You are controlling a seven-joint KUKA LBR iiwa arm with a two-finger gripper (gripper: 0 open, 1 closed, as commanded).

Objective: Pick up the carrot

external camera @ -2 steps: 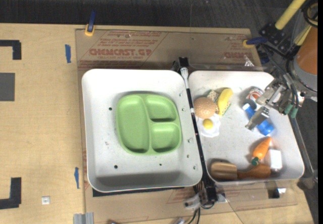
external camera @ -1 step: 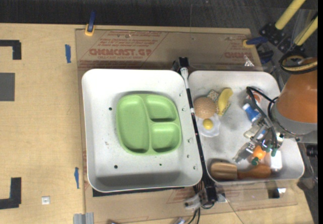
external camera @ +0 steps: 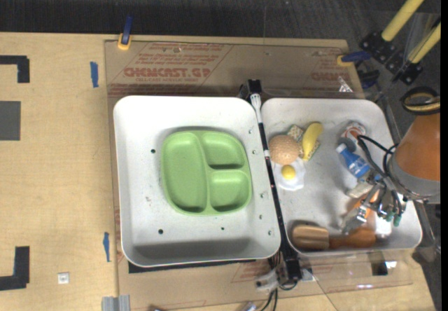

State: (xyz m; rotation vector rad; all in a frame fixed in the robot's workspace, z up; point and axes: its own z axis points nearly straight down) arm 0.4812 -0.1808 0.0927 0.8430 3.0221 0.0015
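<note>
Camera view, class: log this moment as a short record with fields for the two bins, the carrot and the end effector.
left bin: holds a green divided plate
right bin: holds banana, fried egg, brown bread roll and carrot
carrot: lying at the near wall, right of the roll
end effector: low over the carrot; grip unclear

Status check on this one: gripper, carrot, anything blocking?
Gripper low in right bin, near corner. Carrot just below it, along near wall, not held. Bread roll butts the carrot's left end.
</note>
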